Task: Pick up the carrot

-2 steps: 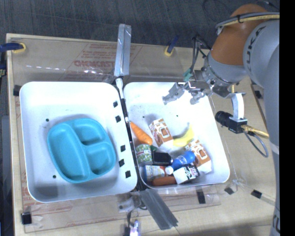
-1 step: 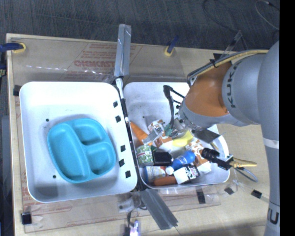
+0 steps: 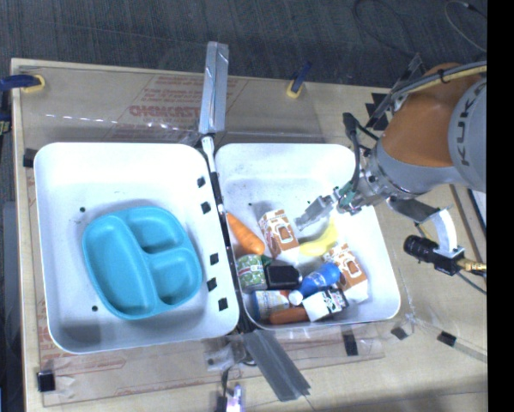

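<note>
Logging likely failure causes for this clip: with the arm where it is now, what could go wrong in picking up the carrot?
1. The carrot lies against the right bin's left wall, leaving little room for a finger on that side.
2. A small carton and a green can crowd it, so one may be grabbed or knocked instead.
3. The gripper sits over the carton and a yellow item, off the carrot.
</note>
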{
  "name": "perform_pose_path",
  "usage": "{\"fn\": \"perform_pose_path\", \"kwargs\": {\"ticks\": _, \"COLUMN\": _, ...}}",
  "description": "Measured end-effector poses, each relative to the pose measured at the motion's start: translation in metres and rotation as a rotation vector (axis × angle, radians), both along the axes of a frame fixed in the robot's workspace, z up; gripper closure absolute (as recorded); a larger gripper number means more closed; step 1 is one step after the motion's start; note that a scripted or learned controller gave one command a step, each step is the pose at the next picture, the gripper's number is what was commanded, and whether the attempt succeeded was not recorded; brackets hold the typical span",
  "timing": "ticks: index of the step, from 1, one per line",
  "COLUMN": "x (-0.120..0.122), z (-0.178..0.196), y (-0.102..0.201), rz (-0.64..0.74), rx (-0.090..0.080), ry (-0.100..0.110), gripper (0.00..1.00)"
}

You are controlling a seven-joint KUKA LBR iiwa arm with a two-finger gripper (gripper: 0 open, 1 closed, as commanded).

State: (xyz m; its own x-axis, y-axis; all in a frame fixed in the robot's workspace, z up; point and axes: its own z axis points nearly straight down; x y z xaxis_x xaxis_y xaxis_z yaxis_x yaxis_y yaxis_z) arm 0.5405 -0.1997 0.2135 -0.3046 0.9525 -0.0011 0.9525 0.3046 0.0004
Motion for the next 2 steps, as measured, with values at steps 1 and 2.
{"fn": "perform_pose_path", "kwargs": {"ticks": 1, "x": -0.018, "z": -0.094, "y": 0.053, "rz": 0.119, "rx": -0.007, "ry": -0.017, "gripper": 0.00}}
{"fn": "perform_pose_path", "kwargs": {"ticks": 2, "x": 0.008, "z": -0.119, "y": 0.075, "rz": -0.238, "rx": -0.003, "ry": -0.005, "gripper": 0.00}}
